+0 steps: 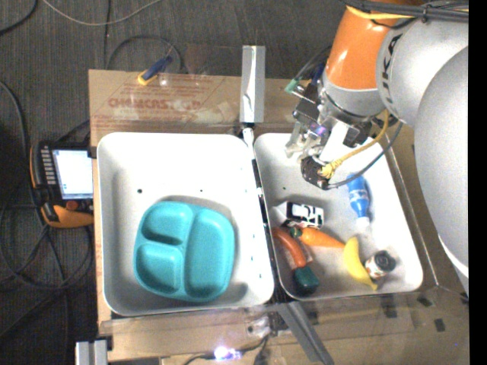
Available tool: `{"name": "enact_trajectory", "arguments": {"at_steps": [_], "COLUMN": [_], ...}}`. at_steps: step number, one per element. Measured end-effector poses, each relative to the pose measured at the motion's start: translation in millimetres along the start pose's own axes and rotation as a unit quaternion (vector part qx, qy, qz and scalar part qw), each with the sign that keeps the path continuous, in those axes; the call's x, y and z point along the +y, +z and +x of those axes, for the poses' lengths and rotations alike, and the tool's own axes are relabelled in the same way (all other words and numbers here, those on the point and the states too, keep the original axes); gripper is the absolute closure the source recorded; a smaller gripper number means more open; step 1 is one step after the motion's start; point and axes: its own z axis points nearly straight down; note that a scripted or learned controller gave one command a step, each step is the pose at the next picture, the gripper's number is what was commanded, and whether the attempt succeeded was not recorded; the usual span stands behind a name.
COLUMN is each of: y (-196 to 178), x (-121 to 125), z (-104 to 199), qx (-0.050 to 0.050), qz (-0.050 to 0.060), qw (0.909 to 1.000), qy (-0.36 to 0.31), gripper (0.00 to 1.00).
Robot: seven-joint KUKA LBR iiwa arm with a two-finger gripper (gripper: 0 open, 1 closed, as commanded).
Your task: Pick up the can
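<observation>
Jaws first: from where I am standing they are hiding in the clutter under the wrist, so I cannot tell whether the gripper (303, 144) is holding them spread or pressed together. The gripper is hanging over the far left part of the right bin (278, 175), above bare white floor. The can (380, 263) is sitting in that bin's near right corner, well apart from the gripper, with its dark top facing up and the banana (353, 259) touching or almost touching its left side. My guess is that the pick is not yet begun. What is worrying me is that corner: the bin's walls are closing in on two sides of the can and the banana is crowding a third. A jaw coming down there could be landing on the banana or the rim, or tipping the can instead of closing round it. The blue bottle (359, 198) is lying between the gripper and the can, and the carrot (319, 238) and toy car (306, 214) are lying just left of that line, so a low sweep across could be dragging them along. Open room is lying mostly in the far half of the right bin. The left bin (114, 196) is holding a teal divided plate (185, 249) with bare floor around it.
</observation>
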Motion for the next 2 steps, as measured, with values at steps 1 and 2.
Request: {"name": "enact_trajectory", "arguments": {"at_steps": [1,2], "y": [-14.8,98.9], "x": [52.9,10.5], "z": [51.0,35.2], "qx": [0.001,0.001], "qz": [0.0,0.002], "qw": [0.9994,0.9999], "qy": [0.036,-0.01], "gripper": [1.0,1.0]}}
